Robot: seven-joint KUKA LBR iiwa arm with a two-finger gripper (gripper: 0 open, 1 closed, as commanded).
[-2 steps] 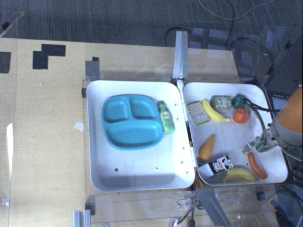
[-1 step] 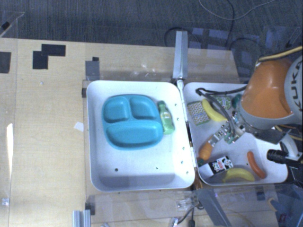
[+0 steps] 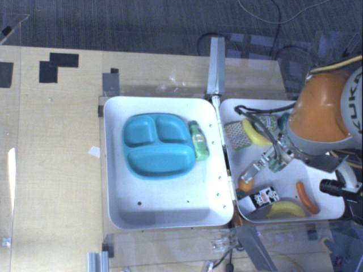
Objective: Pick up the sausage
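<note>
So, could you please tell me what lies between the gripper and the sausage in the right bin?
In the camera view, only bare white bin floor separates the gripper from the sausage; the banana lies below that stretch.

1. We see even, fairly bright overhead light and soft focus throughout.
2. Left of the gripper (image 3: 271,158), the left bin (image 3: 164,211) holds a soft shadow.
3. The orange band (image 3: 317,106) above it looks blurred.
</note>
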